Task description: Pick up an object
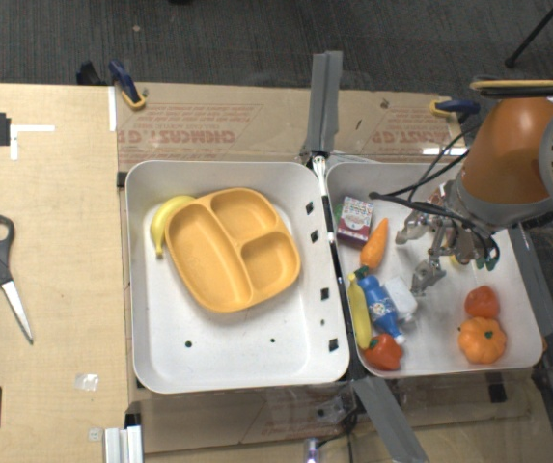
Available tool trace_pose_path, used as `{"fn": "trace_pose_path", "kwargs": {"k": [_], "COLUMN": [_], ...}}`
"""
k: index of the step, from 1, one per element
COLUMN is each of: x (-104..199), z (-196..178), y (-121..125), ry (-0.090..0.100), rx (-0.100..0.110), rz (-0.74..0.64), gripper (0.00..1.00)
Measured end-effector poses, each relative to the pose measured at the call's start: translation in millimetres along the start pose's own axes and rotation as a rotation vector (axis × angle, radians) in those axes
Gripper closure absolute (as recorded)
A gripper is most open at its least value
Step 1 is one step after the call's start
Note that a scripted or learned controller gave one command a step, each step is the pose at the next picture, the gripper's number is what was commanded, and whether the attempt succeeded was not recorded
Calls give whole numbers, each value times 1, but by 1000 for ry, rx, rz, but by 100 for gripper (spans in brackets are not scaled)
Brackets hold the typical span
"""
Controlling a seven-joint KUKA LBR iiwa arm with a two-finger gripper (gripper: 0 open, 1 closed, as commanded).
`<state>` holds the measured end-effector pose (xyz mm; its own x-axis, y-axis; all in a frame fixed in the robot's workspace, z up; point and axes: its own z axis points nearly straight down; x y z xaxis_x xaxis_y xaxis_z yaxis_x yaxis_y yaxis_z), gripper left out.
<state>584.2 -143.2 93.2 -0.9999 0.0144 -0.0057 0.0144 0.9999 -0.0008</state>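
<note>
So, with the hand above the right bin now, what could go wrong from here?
1. The hand hangs over bare bin floor between the carrot and the tomato, so it may close on nothing.
2. The blue bottle, corn and red pepper lie packed together; one might drag its neighbours.

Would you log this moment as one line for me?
gripper: open, above right bin | holding: nothing | nearest: carrot, blue bottle

Gripper [428, 258] over right bin [517, 355], jaws empty, apart.
</note>
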Motion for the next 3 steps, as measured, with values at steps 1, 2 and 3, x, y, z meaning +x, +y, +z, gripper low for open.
{"fn": "trace_pose_path", "kwargs": {"k": [1, 2, 3], "x": [-20, -33, -12], "z": [-1, 0, 0], "y": [44, 49, 47], "ry": [-3, 1, 2], "rx": [3, 1, 1], "rz": [63, 319, 331], "gripper": [0, 0, 0]}}
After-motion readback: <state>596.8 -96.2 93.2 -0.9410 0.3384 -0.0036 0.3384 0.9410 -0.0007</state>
